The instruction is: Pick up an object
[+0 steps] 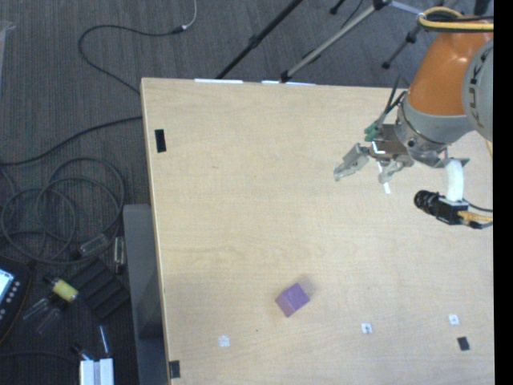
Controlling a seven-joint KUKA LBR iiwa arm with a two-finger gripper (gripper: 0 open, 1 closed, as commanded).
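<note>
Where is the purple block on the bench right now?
The purple block lies alone on the wooden bench top, near its lower edge, well below and left of the gripper.

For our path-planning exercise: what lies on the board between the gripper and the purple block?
Nothing: in the camera view, bare wooden tabletop runs from the gripper down-left to the purple block.

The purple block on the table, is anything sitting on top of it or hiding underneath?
Nothing rests on the purple block; its top is bare. It lies flat on the wooden table, so whatever its underside covers cannot be seen. The gripper is far off.
</note>
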